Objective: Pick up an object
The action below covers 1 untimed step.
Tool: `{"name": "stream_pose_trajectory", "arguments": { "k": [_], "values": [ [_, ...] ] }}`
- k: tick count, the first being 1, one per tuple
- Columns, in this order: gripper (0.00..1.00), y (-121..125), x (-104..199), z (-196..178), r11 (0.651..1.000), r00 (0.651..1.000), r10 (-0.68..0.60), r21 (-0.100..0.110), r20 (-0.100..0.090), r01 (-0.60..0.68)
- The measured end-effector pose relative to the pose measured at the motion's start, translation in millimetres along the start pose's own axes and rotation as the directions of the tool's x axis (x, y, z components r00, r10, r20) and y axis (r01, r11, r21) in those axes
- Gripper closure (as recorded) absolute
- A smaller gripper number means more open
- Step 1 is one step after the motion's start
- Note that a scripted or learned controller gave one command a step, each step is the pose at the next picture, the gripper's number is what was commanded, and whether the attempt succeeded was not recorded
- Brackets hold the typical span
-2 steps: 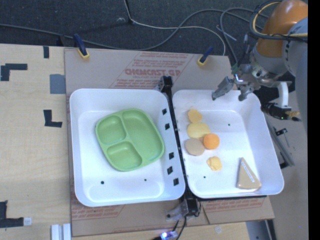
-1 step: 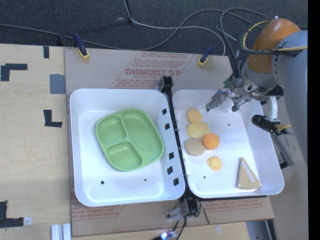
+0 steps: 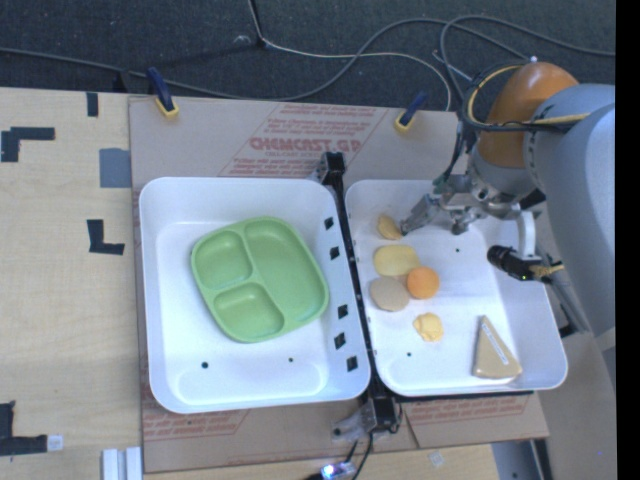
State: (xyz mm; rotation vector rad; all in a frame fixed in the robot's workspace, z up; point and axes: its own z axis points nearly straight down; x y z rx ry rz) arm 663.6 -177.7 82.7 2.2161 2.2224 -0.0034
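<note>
The right bin (image 3: pixel 530 308) holds several small food items: a small yellow piece (image 3: pixel 388 227), a yellow oval (image 3: pixel 396 260), a beige round piece (image 3: pixel 390 294), an orange ball (image 3: pixel 422 283), a small yellow lump (image 3: pixel 428 326) and a tan wedge (image 3: pixel 493 353). My gripper (image 3: pixel 433 224) hangs over the far part of this bin, just right of the small yellow piece. It is open, its fingers spread apart with nothing between them.
In the left bin (image 3: pixel 170 348) lies a green divided plate (image 3: pixel 260 278). A black divider with clips (image 3: pixel 345 268) runs between the bins. The grey arm with its orange band (image 3: pixel 520 108) comes in from the upper right. Cables trail across the dark floor behind.
</note>
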Motion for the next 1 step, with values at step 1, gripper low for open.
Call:
{"name": "stream_pose_trajectory", "arguments": {
  "k": [1],
  "values": [
    [1.0, 1.6, 0.0, -14.1, 1.0, 1.0, -0.001, -0.004, 0.001, 0.001]
  ]
}}
